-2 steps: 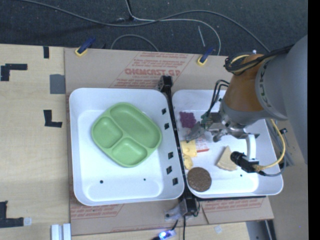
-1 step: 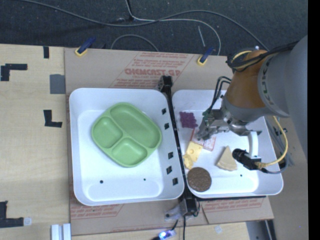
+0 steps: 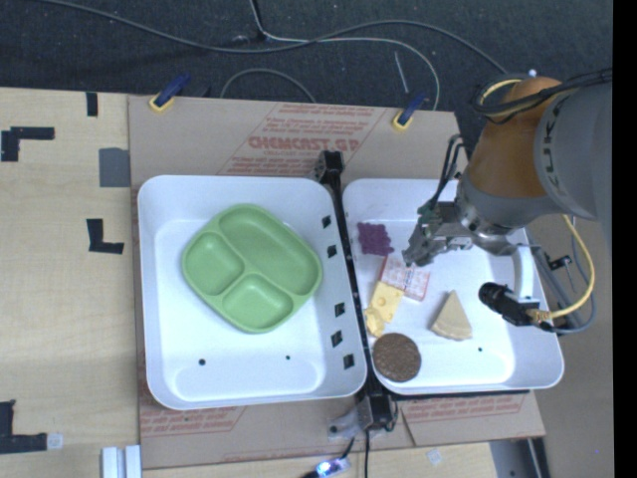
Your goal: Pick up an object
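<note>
The right bin (image 3: pixel 518 366) holds several small food pieces: a purple piece (image 3: pixel 374 238), a pink-white wafer (image 3: pixel 409 281), a yellow cheese slice (image 3: pixel 382 307), a tan wedge (image 3: pixel 453 317) and a brown round cookie (image 3: pixel 396 357). My gripper (image 3: pixel 416 252) hangs low over the bin, just above the wafer's upper edge and right of the purple piece. I see nothing clearly held between its fingers.
The left bin (image 3: pixel 164 297) holds a green divided plate (image 3: pixel 252 266). A black divider with clips (image 3: pixel 341 267) runs between the bins. The arm's grey body and orange band (image 3: pixel 518 157) overhang the right bin's far right side. Cables lie beyond the bench.
</note>
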Action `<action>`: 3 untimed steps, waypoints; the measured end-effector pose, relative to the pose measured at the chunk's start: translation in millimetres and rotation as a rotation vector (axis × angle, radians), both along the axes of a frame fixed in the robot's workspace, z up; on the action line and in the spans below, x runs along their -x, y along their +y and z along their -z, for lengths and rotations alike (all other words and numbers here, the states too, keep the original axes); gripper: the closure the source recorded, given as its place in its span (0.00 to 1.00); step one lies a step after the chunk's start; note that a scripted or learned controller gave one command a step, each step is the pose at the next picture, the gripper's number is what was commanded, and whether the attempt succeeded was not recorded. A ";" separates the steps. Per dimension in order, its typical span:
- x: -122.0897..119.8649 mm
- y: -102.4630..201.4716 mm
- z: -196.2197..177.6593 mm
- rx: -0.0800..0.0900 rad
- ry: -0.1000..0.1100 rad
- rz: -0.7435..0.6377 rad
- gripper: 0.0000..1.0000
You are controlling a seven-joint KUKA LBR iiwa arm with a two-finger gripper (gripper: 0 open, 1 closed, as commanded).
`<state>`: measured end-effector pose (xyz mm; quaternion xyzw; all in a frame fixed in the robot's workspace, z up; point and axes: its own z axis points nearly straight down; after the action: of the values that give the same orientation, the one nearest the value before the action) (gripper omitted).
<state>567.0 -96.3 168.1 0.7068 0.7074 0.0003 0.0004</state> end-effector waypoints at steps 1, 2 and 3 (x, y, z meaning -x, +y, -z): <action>-4.7 -2.7 -62.8 0.001 -0.004 -0.001 1.00; -4.9 -2.5 -68.7 0.000 0.002 0.000 1.00; 2.9 47.4 -76.0 -0.002 0.003 -0.005 1.00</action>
<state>564.1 -48.9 244.1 0.7052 0.7090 0.0000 -0.0011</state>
